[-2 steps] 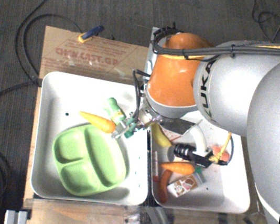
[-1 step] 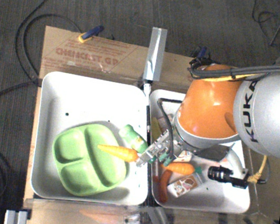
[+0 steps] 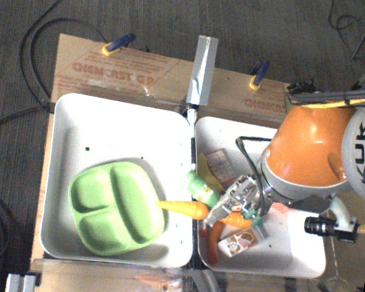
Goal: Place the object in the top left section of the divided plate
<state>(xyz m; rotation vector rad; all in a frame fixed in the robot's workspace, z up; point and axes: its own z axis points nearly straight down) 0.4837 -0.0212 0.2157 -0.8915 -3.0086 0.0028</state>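
Inside left bin [image 3: 67, 129]: green divided plate [image 3: 115, 207].

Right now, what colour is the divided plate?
Light green; the plate lies in the left bin, clearest in the camera view.

You are looking down from one fixed camera set above the tabletop [image 3: 145, 77], tilted slightly so the far edge of the brown board sits toward the top of the frame and the near edge toward the bottom. The left bin [image 3: 63, 156] and the right bin [image 3: 301, 262] lie side by side across the middle, both inside your frame. You stand far enough back to take in dark carpet [image 3: 22, 25] and loose cables around the board on the top and left. The arm [image 3: 313, 150] enters from your right and looms large, being closer to the lens and covering part of the right bin.
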